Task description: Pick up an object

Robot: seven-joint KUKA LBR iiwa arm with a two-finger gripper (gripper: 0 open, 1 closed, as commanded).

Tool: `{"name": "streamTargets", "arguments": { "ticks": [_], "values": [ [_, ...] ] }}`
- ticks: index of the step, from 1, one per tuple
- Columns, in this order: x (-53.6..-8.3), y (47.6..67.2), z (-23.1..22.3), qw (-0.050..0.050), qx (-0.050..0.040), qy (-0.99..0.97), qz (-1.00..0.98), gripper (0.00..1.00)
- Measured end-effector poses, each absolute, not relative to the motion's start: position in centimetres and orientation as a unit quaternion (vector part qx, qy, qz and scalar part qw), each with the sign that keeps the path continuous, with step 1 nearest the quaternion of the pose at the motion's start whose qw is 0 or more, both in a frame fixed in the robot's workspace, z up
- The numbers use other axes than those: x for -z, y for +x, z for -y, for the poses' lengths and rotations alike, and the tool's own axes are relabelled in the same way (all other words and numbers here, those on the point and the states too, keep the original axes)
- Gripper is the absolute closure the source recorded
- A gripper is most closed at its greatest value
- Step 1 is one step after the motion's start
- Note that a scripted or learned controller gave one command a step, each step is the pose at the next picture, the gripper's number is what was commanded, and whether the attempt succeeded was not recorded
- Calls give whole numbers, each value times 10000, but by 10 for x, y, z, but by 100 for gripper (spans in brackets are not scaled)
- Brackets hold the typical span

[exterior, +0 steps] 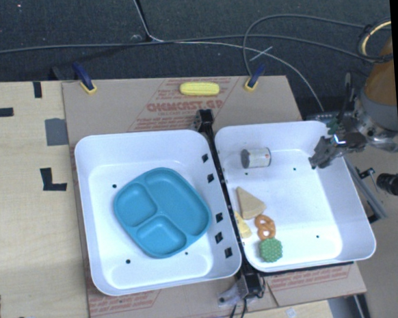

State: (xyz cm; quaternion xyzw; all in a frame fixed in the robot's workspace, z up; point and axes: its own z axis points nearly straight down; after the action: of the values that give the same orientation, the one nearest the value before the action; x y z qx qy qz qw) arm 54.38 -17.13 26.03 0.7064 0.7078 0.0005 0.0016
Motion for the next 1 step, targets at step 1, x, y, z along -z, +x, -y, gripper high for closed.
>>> {"name": "streamTargets", "arguments": {
  "ticks": [1],
  "values": [
    [-264,545,119,-3,-2,7049,-7093,100]
  ]
}}
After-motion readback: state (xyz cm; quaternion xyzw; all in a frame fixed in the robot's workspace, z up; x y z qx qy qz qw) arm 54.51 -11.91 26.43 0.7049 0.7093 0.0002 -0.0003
